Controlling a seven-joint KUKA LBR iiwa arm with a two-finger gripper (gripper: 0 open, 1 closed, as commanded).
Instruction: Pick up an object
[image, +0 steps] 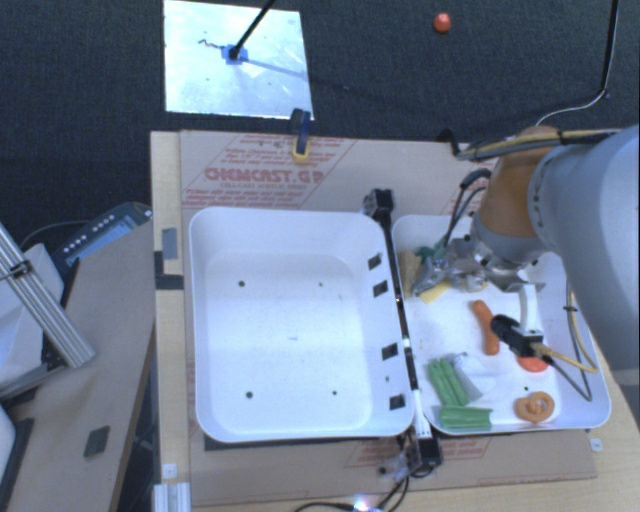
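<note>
One hand (437, 272) low in the right bin (580, 412), touching a yellow piece (432, 292), finger spread unclear.

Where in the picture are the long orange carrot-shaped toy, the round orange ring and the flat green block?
long orange carrot-shaped toy (486, 327), camera view, mid-body
round orange ring (535, 406), camera view, its rim
flat green block (465, 417), camera view, top face

Big rounded grey arm segment (590, 215), smooth matte casing, fills the right side. Orange band (505, 195) above the wrist, tan-orange, curved like the casing. Below it a darker grey wrist collar. Thin black and pale cables (470, 195) loop beside the orange band down toward the wrist. Small metallic grey gripper (440, 268) with dark parts at the end, detail blurry.
</note>
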